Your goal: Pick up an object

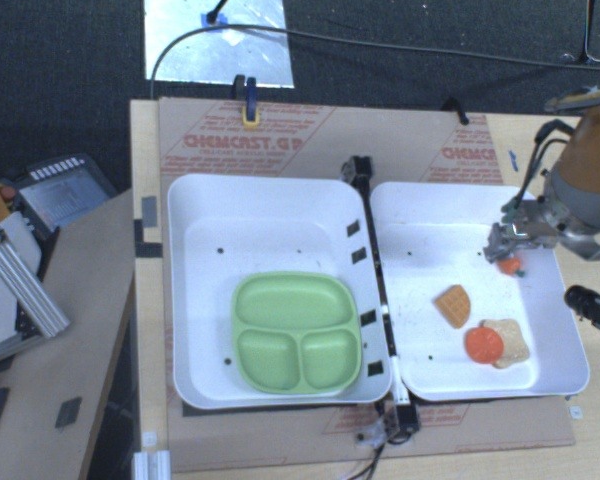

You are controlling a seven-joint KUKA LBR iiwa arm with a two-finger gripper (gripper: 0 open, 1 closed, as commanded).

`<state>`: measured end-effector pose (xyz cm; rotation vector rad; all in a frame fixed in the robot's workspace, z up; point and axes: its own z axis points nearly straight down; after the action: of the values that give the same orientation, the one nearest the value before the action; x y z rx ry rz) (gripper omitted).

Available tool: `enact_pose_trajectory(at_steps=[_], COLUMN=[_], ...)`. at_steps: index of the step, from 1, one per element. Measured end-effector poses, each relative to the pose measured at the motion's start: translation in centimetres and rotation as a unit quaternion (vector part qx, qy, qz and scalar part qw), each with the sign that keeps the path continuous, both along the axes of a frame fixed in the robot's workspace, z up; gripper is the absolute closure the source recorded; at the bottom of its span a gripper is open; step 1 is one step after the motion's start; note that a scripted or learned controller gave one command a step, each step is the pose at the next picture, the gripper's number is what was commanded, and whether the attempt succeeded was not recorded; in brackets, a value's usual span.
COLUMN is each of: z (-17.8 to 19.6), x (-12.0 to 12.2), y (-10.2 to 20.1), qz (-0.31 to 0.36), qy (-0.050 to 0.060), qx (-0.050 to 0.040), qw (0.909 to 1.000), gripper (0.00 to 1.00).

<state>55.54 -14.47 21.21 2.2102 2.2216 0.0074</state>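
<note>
Bench with two bins: the fingers (507, 255) sit low in the right bin (420, 268), seemingly pinching a small orange piece (511, 264); lifting remains.

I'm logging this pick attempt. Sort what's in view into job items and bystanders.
Job items:
- hand, low over the right bin
- small orange-red object at the hand
- orange wedge
- red disc
- beige piece, touching the disc

Bystanders:
- green divided tray in the left bin
- yellow clamp
</note>
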Motion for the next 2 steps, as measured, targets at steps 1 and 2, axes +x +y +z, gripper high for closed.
enact_pose_trajectory(at_steps=[1,2], z=[5.4,3.7], x=[0.2,2.0], y=[0.0,4.7], qz=[0.000,0.002], qy=[0.000,0.003], qx=[0.0001,0.0015], qw=[1.0000,1.0000], gripper=[1.00,1.00])
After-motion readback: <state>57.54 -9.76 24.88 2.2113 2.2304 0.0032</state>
